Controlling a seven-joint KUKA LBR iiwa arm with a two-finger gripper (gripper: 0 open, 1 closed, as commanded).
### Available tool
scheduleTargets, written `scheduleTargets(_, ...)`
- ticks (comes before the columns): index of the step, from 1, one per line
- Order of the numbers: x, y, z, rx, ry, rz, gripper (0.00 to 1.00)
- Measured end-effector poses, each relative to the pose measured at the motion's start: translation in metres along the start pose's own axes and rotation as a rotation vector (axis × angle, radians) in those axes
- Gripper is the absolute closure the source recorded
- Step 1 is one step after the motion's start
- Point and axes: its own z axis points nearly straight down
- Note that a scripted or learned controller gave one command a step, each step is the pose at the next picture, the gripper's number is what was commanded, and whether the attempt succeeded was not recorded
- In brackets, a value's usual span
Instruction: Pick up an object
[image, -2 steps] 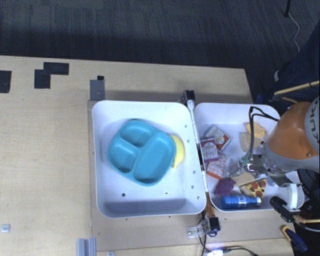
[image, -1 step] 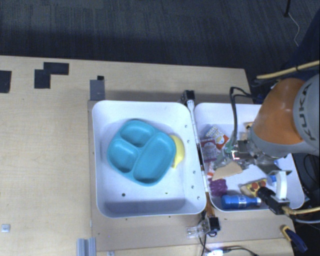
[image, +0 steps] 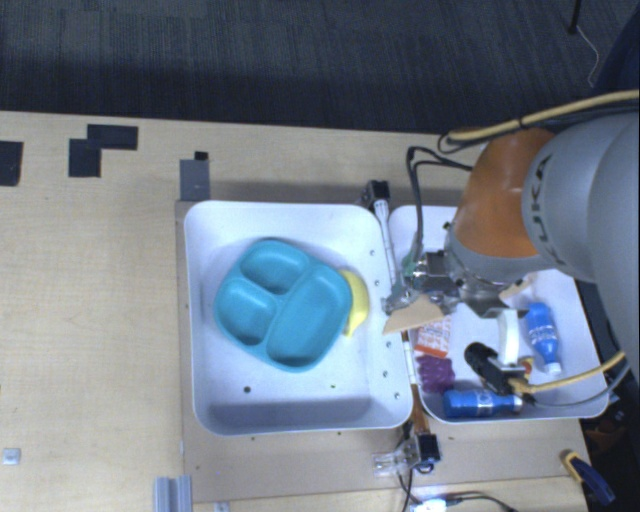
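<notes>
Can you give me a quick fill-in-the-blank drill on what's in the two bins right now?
1. The blue divided plate lies in the ____ bin.
2. Peeking out from under the plate's right edge is something coloured ____.
3. The blue bottle with a white label lies in the ____ bin.
4. The arm hangs over the ____ bin.

Missing words: left; yellow; right; right

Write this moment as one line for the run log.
arm: over right bin | claw: near divider, above tan piece | left bin: blue tray
</notes>
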Motion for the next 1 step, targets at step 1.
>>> scheduleTargets(1,0.0930,0.0792,-0.0001,-0.001,0.000,-0.001,1.00)
